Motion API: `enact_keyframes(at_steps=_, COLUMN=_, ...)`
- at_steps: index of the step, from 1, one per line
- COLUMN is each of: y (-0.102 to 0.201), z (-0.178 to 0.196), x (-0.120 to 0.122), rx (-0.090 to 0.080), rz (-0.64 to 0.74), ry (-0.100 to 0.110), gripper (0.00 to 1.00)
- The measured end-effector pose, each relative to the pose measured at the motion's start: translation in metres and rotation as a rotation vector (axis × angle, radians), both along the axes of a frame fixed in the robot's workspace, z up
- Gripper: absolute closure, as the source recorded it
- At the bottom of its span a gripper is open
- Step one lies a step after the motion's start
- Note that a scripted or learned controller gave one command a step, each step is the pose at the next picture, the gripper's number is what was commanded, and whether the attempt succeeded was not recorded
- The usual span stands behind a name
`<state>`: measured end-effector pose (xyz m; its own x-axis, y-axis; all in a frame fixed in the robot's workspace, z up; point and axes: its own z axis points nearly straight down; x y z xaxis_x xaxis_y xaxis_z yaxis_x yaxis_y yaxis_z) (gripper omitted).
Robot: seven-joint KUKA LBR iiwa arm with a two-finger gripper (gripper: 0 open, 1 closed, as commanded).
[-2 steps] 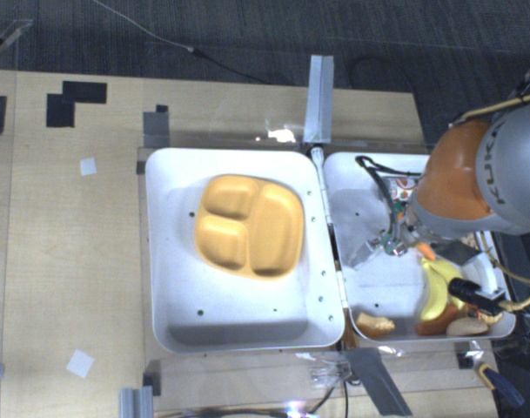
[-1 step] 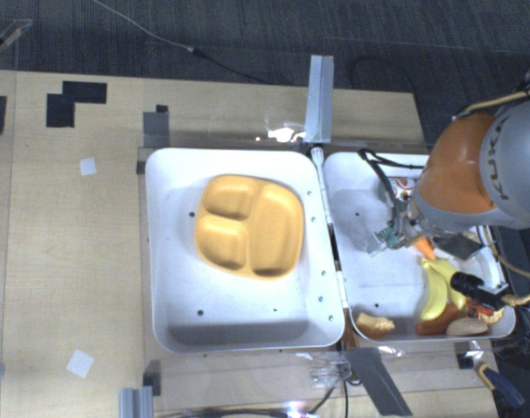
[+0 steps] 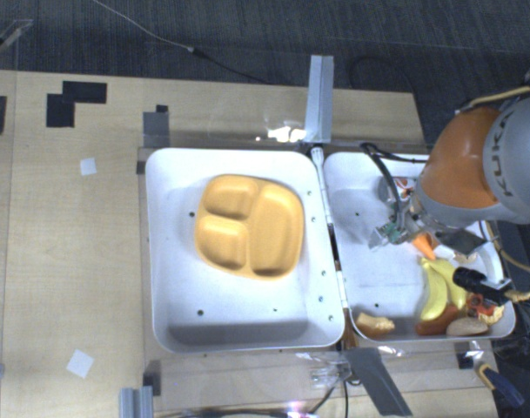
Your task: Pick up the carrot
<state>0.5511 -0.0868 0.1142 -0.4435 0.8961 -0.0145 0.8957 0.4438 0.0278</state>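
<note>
Orange and small, the carrot (image 3: 424,246) shows as a short stub in the right bin (image 3: 360,259), mostly hidden under the arm's wrist (image 3: 460,168). It is probably a light, stiff plastic toy with a smooth, somewhat slippery skin, so a pinch across its narrow middle seems safest. Just below it lie a yellow banana (image 3: 439,290) and other toy foods. Whether the gripper is spread or closed, I cannot tell. A yellow divided plate (image 3: 250,225) sits in the left bin (image 3: 173,259).
</note>
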Motion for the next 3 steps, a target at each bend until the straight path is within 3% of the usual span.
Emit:
enact_keyframes(at_steps=1, y=0.001, z=0.012, x=0.003, rx=0.0, rz=0.003, ry=-0.008, gripper=1.0)
enact_keyframes(at_steps=2, y=0.016, z=0.134, x=-0.006, rx=0.0, rz=-0.007, ry=0.015, gripper=1.0)
enact_keyframes(at_steps=3, y=0.053, z=0.124, x=-0.004, rx=0.005, rz=-0.208, ry=0.025, gripper=1.0)
